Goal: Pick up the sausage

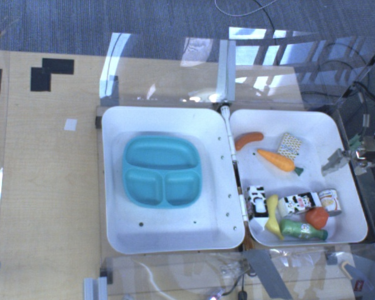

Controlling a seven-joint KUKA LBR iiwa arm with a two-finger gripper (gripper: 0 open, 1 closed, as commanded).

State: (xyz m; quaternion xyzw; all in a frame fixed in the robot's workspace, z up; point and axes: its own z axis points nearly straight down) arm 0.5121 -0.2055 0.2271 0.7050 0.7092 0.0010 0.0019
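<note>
Blue-grey ribbed carpet floor [144, 17] lies beyond the light wooden bench top [44, 186], far left of the pincer. A thin black cable [256, 8] loops across the carpet.

You have two white bins [112, 230] on the worktop, one blue divided tray [161, 170], one sausage [249, 140], one carrot [277, 160], one patterned packet [290, 145], two black-and-white cartons [257, 202], one banana [273, 216], one green bottle [303, 230], one tomato [317, 217] and one can [329, 201].
</note>
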